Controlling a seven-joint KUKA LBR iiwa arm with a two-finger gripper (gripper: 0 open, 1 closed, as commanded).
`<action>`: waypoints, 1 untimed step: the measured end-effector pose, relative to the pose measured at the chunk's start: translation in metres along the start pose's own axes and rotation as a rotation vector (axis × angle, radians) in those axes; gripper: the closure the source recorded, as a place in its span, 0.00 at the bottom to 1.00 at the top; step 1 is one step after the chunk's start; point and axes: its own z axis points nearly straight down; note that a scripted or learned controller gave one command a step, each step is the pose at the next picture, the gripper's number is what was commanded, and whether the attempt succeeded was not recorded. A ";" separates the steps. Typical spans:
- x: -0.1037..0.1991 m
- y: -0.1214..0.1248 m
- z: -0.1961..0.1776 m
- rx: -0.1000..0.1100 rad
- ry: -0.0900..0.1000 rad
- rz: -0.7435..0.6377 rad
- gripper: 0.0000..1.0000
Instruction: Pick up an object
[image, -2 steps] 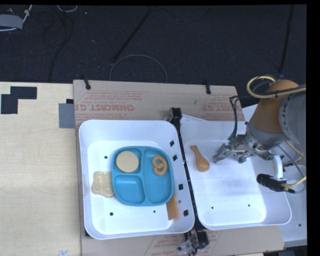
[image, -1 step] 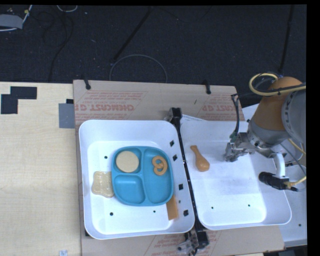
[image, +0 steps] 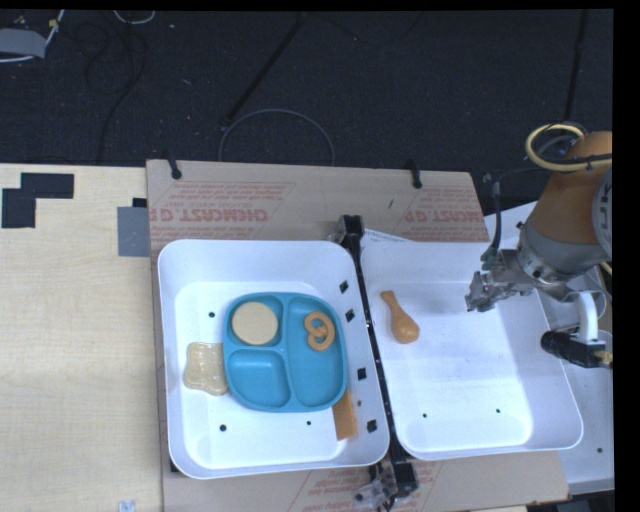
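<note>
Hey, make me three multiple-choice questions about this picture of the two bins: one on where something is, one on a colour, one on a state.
1. Where does the tan spoon-shaped piece lie?
A. In the right bin
B. On the blue tray
C. On the bench outside both bins

2. What colour is the sectioned tray?
A. Red
B. Blue
C. Green

3. What is the state of the pretzel?
A. Held up by the hand
B. Hanging over the bin wall
C. Resting in a tray section

Key: 1 A, it lies on the floor of the right bin, near the divider. 2 B, the tray is plainly blue. 3 C, it sits in the tray's upper right section, far from the hand.
</note>
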 end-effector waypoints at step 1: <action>-0.008 0.008 -0.054 -0.001 0.000 -0.001 1.00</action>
